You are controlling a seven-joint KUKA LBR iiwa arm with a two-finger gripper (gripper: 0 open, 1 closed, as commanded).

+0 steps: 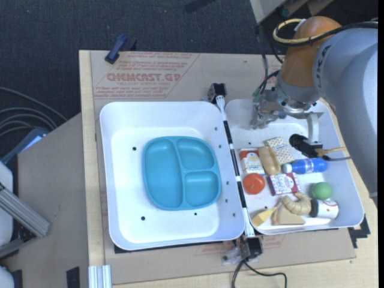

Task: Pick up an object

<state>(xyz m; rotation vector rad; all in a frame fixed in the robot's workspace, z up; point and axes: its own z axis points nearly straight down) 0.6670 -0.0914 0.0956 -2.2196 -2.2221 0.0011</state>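
Watching the overhead feed from my desk; two white bins side by side on the worktop (99, 239). The left bin (109, 117) has just a blue divided plate (180, 173) lying flat in the middle of it.

The right bin (355, 210) is where all the pickable stuff sits, bunched in the middle and near end: a red-and-white packet (249, 161) touching a bread roll (269, 159); a checkered cracker (277, 144) just behind those; a red tomato (254, 184) beside a pink packet (282, 183); a blue bottle (306, 166) on its side; a green ball (322, 190); a croissant (297, 205) resting on a yellow wedge (279, 218); a white tube with a red end (327, 209).

The end effector (263, 117) is down at the far left corner of the right bin, near the cracker but apart from it; honestly can't tell if it's spread or pressed together.

Writing: the brown sheet (192, 71) under the bins reads "CHEMCAST GP" in red; the packet labels are too small to read.
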